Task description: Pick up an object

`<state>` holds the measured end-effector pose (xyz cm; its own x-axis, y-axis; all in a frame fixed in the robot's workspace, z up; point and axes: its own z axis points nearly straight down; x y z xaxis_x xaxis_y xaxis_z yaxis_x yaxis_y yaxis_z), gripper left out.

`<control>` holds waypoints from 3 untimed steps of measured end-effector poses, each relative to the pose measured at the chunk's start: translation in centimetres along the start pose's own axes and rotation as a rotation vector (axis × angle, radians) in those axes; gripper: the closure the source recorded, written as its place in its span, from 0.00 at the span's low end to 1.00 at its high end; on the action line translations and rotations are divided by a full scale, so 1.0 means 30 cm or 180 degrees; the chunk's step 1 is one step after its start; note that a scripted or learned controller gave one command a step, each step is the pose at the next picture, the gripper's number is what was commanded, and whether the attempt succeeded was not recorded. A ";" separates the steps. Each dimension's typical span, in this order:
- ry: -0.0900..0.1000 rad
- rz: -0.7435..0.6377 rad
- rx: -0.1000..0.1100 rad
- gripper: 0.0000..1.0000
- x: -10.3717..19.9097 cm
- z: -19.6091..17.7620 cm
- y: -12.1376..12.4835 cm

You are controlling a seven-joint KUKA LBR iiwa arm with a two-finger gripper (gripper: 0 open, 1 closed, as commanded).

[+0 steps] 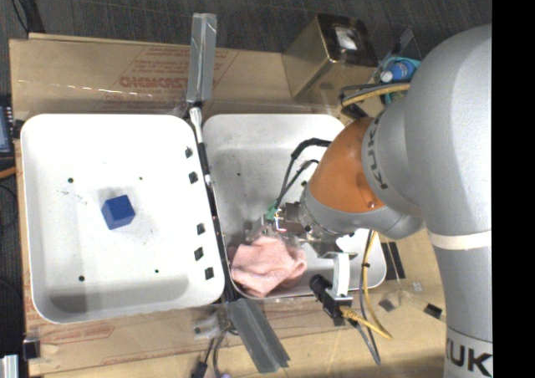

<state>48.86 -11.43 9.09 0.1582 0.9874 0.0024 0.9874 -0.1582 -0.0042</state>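
A crumpled pink cloth (266, 266) lies in the near part of the right bin (251, 150). A small blue cube (119, 211) rests in the middle of the left bin (50, 167). My gripper (280, 226) is low in the right bin, right over the pink cloth's upper edge. The arm's wrist and orange band (347, 171) cover most of it.
A metal divider with black clips (201, 201) runs between the two bins. A tan box (330, 54) stands behind the right bin on the cardboard. Cables and a black fitting (334, 301) hang off the arm near the right bin's front edge.
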 end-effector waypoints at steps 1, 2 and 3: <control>0.0000 -0.0010 0.0006 1.00 0.001 -0.031 0.001; -0.0008 -0.1314 -0.0010 1.00 0.233 -0.337 0.109; -0.0008 -0.1313 -0.0009 0.00 0.233 -0.337 0.109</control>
<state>53.24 -5.08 19.19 -0.2510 0.9680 0.0009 0.9680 0.2510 -0.0005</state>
